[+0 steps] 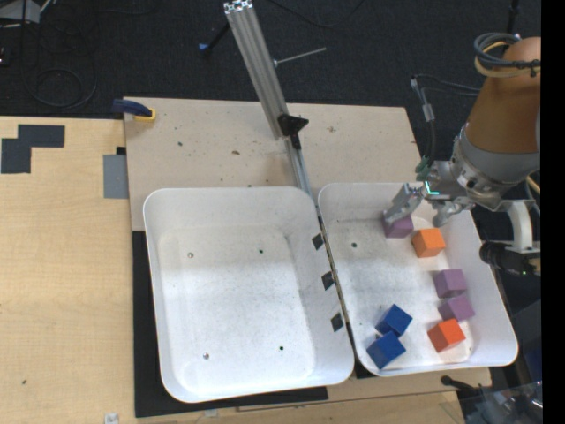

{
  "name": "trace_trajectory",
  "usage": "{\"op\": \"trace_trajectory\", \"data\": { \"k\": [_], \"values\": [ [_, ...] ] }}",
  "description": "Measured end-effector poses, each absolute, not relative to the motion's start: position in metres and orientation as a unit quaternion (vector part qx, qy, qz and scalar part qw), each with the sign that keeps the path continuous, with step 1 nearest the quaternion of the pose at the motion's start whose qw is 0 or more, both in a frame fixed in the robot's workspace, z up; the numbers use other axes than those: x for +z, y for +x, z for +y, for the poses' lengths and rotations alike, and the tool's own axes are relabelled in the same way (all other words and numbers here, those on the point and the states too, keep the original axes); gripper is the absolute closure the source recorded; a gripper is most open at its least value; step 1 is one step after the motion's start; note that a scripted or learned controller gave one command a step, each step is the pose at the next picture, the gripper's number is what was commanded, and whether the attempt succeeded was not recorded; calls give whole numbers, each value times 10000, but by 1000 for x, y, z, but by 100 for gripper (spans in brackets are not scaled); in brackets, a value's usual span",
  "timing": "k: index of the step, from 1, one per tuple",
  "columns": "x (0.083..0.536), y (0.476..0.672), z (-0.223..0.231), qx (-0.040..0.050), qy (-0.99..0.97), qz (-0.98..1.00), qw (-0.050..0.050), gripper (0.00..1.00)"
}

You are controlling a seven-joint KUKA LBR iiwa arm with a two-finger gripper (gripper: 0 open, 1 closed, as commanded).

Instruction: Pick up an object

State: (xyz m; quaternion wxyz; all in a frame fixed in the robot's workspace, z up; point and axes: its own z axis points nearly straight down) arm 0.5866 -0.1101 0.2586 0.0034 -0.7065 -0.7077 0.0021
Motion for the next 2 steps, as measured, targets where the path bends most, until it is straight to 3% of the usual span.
{"op": "trace_trajectory", "data": {
  "k": [1,2],
  "values": [
    [261,587,-111,8,-7075,-7067,14,0],
    [199,593,-108,27,-7074,-7068,36,0]
  ]
}}
